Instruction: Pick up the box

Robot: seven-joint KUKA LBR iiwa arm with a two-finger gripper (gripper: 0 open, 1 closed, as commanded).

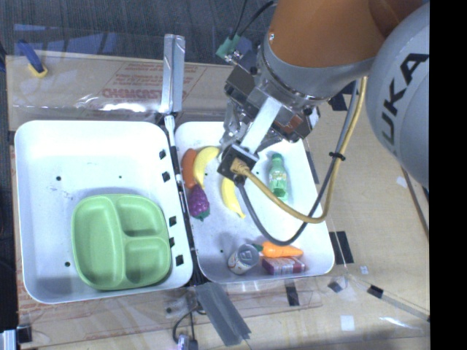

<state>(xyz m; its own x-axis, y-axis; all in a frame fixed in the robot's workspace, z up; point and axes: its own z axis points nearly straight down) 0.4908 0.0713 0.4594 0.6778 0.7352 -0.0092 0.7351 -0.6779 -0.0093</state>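
The box (284, 267) is a small reddish-pink carton lying flat at the near edge of the right bin (321, 232), just below a small carrot (280, 251). My gripper (231, 132) hangs over the far part of that bin, above the banana (225, 181), well away from the box. The wrist and its fittings cover the gripper's tips. Nothing can be seen held in it.
The right bin also holds an orange vegetable (190, 168), purple grapes (198, 202), a green bottle (277, 175) and a can (244, 259) beside the box. A green divided plate (121, 240) lies in the left bin (44, 166).
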